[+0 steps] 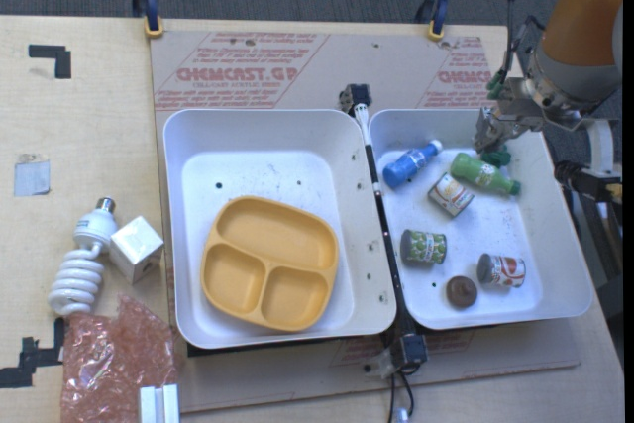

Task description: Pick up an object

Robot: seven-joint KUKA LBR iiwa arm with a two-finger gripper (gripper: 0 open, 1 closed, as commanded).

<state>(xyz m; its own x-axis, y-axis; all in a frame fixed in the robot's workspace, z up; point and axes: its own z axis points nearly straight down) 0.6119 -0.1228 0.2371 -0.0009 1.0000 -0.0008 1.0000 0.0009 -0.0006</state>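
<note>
A table (79, 144) of pale board carries a brown protective sheet (238, 64), printed in red and clamped at its far edge by two blue clips, on which two shallow white bins stand side by side and touch along their inner walls. The arm (589, 15), grey with an orange band, enters from the right, and its gripper (492, 136) hangs over the far right part of the right bin (565, 272); whether the jaws are wide or narrow cannot be told at this angle, and no object is seen between them.

The left bin (188, 163) holds a yellow three-compartment tray (269, 263), lying flat toward its near side. The right bin holds six small objects, all lying apart from the walls: a green bottle (485, 173) just beside and below the gripper; a blue bottle (408, 163) with white cap to its left; a small tilted can (451, 194) between them and nearer; a green-labelled can (424, 247) on its side; a red-and-white can (501, 270); and a brown disc (461, 290).

On the table left of the bins lie a spiral light bulb (81, 263), a white cube (137, 247) touching it, and a pink crumpled wrapper (114, 362).
</note>
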